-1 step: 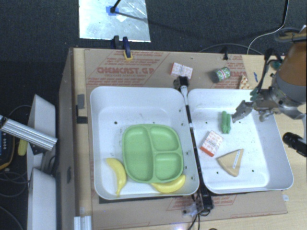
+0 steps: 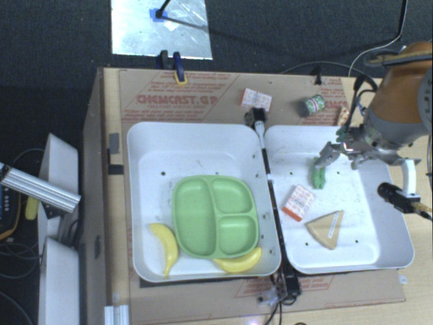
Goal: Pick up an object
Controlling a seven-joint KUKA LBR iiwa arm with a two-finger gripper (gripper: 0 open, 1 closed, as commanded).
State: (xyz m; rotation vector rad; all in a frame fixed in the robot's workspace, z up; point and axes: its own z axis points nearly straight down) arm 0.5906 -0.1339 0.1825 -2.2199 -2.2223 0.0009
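My gripper [image 2: 342, 160] hangs over the back of the right bin [image 2: 392, 249], its two fingers spread apart with nothing between them. A small green object [image 2: 318, 177] lies on the bin floor just below and left of the left fingertip [image 2: 326, 156]; whether they touch I cannot tell. Nearer the front lie a red and white box [image 2: 298, 202] and a tan wedge [image 2: 326, 229].
The left bin [image 2: 145, 147] holds a green divided plate [image 2: 215, 215] and two bananas [image 2: 164, 248] [image 2: 240, 261] at its front. A divider wall [image 2: 266, 168] runs between the bins. Behind them on the board sit a small can [image 2: 313, 104] and a white card [image 2: 256, 99].
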